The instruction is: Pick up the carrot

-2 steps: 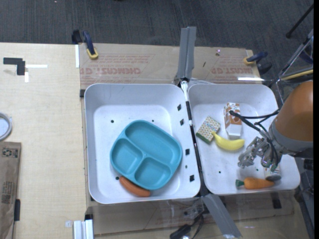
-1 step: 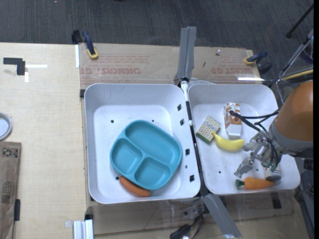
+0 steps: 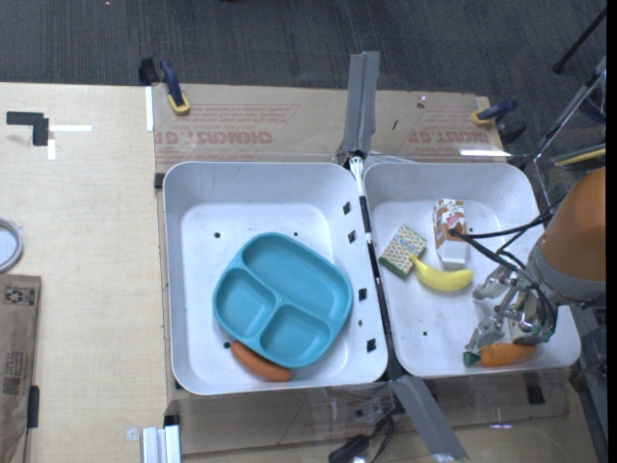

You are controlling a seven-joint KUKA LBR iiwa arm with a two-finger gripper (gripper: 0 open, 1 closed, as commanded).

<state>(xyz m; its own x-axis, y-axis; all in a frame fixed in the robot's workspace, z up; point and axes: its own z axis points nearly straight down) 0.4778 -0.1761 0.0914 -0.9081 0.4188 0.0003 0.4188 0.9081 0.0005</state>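
carrot: lies in the right bin, near its front right corner | jaws: just above the carrot, can't tell if spread or pressed | banana: mid-bin

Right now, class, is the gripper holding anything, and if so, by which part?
It cannot be told. The gripper sits just above the carrot in the right bin, but the view doesn't show the carrot between its fingers.
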